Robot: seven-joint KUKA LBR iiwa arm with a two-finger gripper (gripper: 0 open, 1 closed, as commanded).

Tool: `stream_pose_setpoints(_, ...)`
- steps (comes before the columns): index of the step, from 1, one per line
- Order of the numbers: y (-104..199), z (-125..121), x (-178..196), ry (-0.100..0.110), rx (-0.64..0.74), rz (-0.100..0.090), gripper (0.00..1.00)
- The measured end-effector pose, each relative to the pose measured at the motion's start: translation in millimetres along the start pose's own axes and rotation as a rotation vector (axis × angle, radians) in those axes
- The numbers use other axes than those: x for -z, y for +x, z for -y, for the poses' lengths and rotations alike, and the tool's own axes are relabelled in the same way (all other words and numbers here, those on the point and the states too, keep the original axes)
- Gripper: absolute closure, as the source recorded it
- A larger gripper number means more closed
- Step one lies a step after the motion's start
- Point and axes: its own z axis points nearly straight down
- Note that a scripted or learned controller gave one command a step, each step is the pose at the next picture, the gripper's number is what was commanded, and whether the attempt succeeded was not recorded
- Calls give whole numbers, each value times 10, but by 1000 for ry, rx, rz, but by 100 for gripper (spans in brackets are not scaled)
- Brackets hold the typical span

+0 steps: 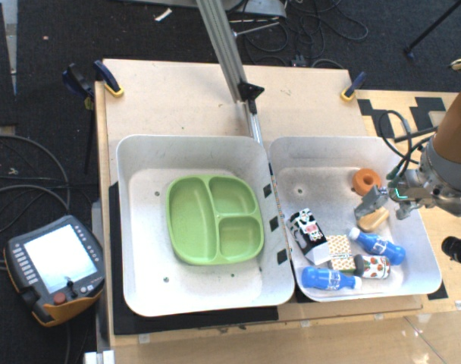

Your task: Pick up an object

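The tan bread-shaped toy point(374, 218) is my guess at the object being picked, since it lies nearest the end effector point(387, 199), in the right bin point(321, 158) toward that bin's right wall. It rests on the bin floor, and nothing shows it lifted. Just beyond it, toward the bench's far edge, sits an orange ring-shaped toy point(366, 180).

The other candidates crowd the right bin's near side: a black-and-white cow-patterned carton point(307, 229) by the wall shared with the left bin, a small checkered box point(337, 251) just beside it, a blue bottle point(377, 246) toward the right wall, a second blue bottle point(329, 279) along the near rim, and a dark spotted can point(372, 266) between the two bottles. The left bin point(139, 203) holds a green divided plate point(215, 219).

The end effector hangs low over the right bin, one grey finger point(371, 201) reaching down close above the bread toy; whether the fingers are spread or closed I cannot tell, and I see nothing between them.

As I judge it, the approach is made but the grasp and lift are not yet done.
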Motion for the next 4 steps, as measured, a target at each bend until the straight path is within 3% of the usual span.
stream_pose_setpoints(2, -21, -126, -1131, 6, -1, -1, 0)
stream_pose_setpoints(3, -8, -155, -1414, -4, -1, -4, 0)
stream_pose_setpoints(4, -11, -164, -1296, -8, -1, -2, 100)
